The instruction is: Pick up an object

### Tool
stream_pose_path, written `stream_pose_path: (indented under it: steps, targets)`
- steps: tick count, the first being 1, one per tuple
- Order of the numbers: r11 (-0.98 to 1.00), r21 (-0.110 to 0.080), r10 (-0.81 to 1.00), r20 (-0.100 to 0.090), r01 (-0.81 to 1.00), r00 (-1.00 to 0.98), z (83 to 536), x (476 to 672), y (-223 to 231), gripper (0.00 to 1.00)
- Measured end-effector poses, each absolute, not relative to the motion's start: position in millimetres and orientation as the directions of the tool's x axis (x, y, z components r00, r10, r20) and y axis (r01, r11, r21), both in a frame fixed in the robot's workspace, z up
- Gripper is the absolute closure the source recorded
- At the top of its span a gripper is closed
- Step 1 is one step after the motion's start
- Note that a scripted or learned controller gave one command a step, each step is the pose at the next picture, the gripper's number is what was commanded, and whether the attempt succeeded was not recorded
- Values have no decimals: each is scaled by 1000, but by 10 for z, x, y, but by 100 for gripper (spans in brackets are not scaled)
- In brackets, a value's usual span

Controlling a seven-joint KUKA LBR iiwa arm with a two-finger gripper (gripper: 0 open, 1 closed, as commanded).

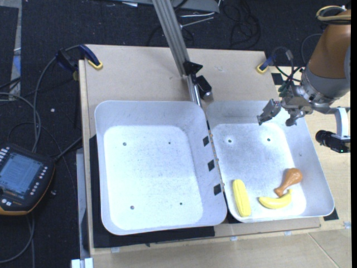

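camera view: looks down at a slant on a bench [139, 71] bearing two shallow white bins side by side.
left bin [111, 149]: bare white floor with a few dark specks; nothing here for the arm to pick.
metal strut [173, 32]: slants from the far edge down to the seam between the bins; a wide swing leftward could clip it.
corn cob [241, 197]: yellow, lies in the near part of the right bin, close to the left wall; fingers coming down beside that wall could strike the rim or push the cob against it.
right bin [245, 144]: holds all three candidates, bunched in its near right corner; the far half is bare.
banana [274, 202]: yellow, curved, lies flat just right of the cob, its right end touching or nearly touching the drumstick; a grasp here could nudge both and trap neither.
drumstick [289, 181]: orange-brown, rounded end to the far right; its tapering shape may slip out of a closing pinch.
gripper [277, 115]: hovers over the far right edge of the right bin, two dark fingers spread apart, nothing between them, well apart from the objects.
main risk: judging from this, a descent where it now hangs closes on bare floor; it needs to travel nearer first.
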State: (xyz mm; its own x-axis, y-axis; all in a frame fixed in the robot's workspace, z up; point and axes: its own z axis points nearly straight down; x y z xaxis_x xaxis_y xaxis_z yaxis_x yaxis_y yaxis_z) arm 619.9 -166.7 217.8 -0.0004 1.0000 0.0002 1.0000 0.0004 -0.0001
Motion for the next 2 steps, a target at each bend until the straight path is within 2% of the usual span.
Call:
stream_pose_path:
  steps: [2]
  targets:
    - [0,-5,1000,1,1000,0,1078,6083,-1642,0]
